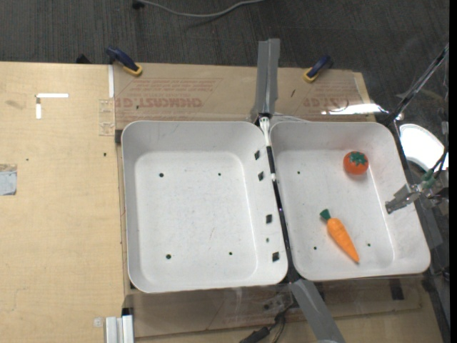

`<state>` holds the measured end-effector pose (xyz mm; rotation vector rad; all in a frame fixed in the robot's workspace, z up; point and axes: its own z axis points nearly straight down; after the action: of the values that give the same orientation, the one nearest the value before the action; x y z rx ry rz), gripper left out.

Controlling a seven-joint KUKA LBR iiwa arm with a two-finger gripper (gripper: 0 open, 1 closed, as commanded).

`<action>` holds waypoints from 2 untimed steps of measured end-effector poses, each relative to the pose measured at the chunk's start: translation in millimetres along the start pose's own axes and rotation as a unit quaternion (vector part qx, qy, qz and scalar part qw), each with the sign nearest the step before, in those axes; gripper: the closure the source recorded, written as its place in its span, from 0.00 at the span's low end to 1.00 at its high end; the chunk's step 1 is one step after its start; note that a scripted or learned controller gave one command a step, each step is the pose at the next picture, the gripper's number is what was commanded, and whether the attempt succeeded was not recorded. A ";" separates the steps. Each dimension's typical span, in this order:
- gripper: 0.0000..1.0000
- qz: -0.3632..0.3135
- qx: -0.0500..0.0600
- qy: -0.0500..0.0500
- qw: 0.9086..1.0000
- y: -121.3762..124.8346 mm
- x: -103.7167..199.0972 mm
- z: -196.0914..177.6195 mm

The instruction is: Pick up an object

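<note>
Inside the right bin (pixel 400 259), a toy carrot (pixel 342 239) and a toy tomato (pixel 355 163).
Carrot lies diagonally near the bin's front; tomato sits toward its back. Beside the bin's right wall, the gripper (pixel 401 201); whether its jaws are wide or narrow, I cannot tell.

Two shallow white bins are set side by side on a wooden bench (pixel 57 213), the left bin (pixel 196 281) and the right bin (pixel 389 266) touching along a black-clipped seam. A sheet of printed cardboard (pixel 168 95) is laid behind them, pinned at its far edge by two clamps with orange tips, one at left (pixel 125 61), one at right (pixel 316 68). A grey upright bar (pixel 268 77) is seen at the seam's far end. A cable (pixel 214 9) is trailed over dark carpet (pixel 64 13) beyond
</note>
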<state>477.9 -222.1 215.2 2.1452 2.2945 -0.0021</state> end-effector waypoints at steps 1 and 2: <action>0.00 -0.009 0.001 0.001 1.000 3.8 71.8 121.9; 1.00 -0.008 0.002 0.001 1.000 3.2 71.3 113.5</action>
<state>476.3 -150.9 101.6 2.1297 2.3156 -0.0045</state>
